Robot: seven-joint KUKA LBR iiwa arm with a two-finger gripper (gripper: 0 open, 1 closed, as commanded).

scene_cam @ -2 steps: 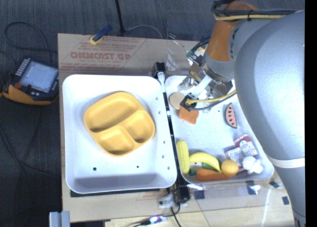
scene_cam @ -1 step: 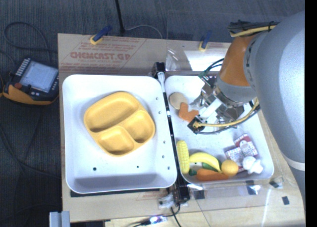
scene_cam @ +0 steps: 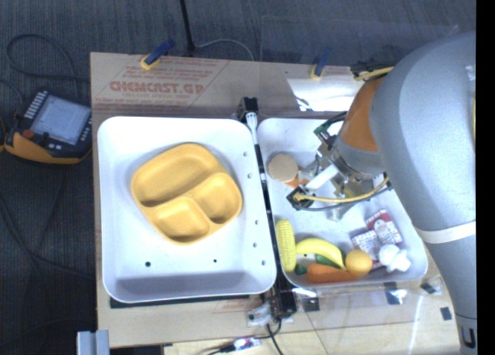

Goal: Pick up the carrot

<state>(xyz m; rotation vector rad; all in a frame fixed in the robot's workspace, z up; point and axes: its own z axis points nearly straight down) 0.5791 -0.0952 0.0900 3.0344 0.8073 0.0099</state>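
The orange tapered carrot (scene_cam: 329,274) lies hard against the near wall of the right-hand shallow white bin (scene_cam: 344,282), hemmed in by a yellow curved banana (scene_cam: 319,250) just behind it, a small yellow lemon (scene_cam: 357,261) at its right end and a yellow corn cob (scene_cam: 285,244) to its left. The left-hand white bin (scene_cam: 116,253) has bare floor around its yellow divided plastic dish (scene_cam: 186,190).

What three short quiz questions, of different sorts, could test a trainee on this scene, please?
1. True or false: the carrot lies in the left bin.
2. Which thing lies in the left bin? A) yellow divided plate B) banana C) corn cob
3. Fill in: the banana lies between the carrot and the ____.

Key: 1 false, it lies at the right bin's near edge. 2 A, the plate. 3 gripper.
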